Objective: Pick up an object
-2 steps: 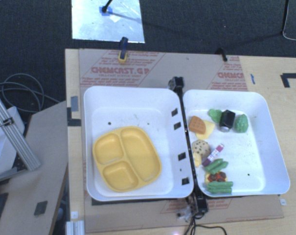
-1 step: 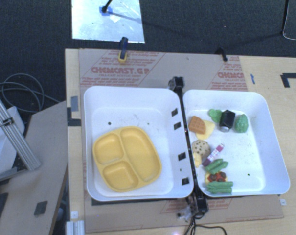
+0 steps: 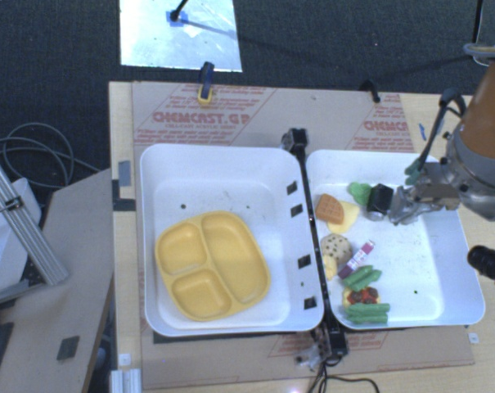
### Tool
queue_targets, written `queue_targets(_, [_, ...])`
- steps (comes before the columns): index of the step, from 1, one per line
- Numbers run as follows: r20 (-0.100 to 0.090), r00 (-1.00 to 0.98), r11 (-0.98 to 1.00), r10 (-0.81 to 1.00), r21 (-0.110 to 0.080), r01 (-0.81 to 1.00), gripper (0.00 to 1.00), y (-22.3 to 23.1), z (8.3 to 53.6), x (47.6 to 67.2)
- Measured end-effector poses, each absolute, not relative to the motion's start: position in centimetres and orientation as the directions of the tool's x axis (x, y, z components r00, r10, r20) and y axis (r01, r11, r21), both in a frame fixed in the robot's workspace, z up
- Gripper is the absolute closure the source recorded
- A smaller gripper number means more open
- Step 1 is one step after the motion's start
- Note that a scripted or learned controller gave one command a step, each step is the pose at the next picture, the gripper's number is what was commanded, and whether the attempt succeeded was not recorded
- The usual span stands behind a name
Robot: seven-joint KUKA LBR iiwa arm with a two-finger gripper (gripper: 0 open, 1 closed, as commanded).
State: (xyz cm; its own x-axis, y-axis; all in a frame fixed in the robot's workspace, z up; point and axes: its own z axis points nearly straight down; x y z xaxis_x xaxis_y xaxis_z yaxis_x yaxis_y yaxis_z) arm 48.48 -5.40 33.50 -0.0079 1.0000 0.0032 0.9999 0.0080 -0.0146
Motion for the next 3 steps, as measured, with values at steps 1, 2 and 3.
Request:
queue_targets(1, [0.000, -0.011, 0.011, 1.000, 0.024, 1.000, 1.00, -0.2, 51.2, 57.0])
queue_targets(2, [0.000, -0.008, 0.008, 1.000, 0.008, 1.000, 1.00, -0.6, 51.4, 56.7])
queue_targets(3, [0.001, -0.005, 0.005, 1.000, 0.006, 1.000, 1.00, -0.9, 53.7, 48.3])
